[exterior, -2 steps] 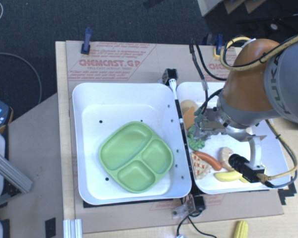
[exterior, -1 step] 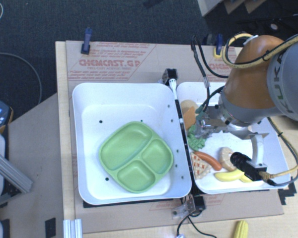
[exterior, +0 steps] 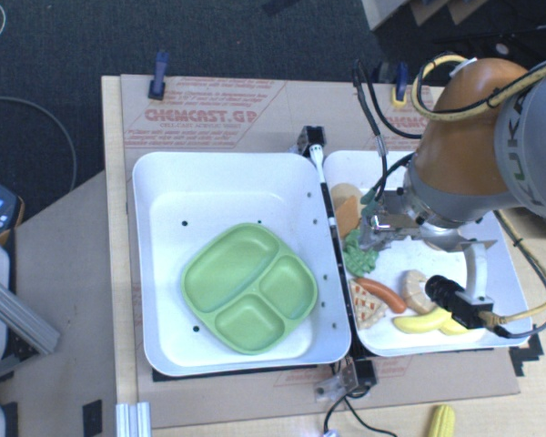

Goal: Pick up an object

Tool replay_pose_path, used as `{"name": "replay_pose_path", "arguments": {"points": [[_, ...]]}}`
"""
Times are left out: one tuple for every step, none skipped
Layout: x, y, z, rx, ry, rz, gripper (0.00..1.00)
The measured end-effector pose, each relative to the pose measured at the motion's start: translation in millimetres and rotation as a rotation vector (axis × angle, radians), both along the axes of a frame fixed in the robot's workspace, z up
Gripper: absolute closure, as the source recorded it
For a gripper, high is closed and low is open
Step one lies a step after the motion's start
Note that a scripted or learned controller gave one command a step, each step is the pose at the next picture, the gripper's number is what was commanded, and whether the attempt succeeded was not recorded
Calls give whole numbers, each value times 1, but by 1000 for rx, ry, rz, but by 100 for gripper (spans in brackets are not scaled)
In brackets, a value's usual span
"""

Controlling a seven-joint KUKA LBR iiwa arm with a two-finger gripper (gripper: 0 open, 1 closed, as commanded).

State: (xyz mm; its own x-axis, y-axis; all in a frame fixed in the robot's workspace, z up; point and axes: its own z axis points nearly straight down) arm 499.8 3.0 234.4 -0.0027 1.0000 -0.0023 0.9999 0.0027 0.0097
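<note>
Broccoli (exterior: 359,259) lying in the right bin (exterior: 510,271) just below the gripper (exterior: 375,228), finger spread impossible to tell, hot dog (exterior: 380,293), waffle (exterior: 368,311) and banana (exterior: 428,323) resting further below, green divided plate (exterior: 247,286) sitting far left in the left bin (exterior: 164,244).

Two bins (exterior: 155,244), one tray (exterior: 248,286), perhaps six foods (exterior: 417,324)
</note>
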Motion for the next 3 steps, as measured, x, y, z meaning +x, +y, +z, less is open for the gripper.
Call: {"name": "replay_pose_path", "arguments": {"points": [[-15, -14, 125, 3, -6, -2, 100], [-20, 69, 165, 4, 4, 5, 100], [-20, 65, 173, 1, 5, -1, 100]]}}
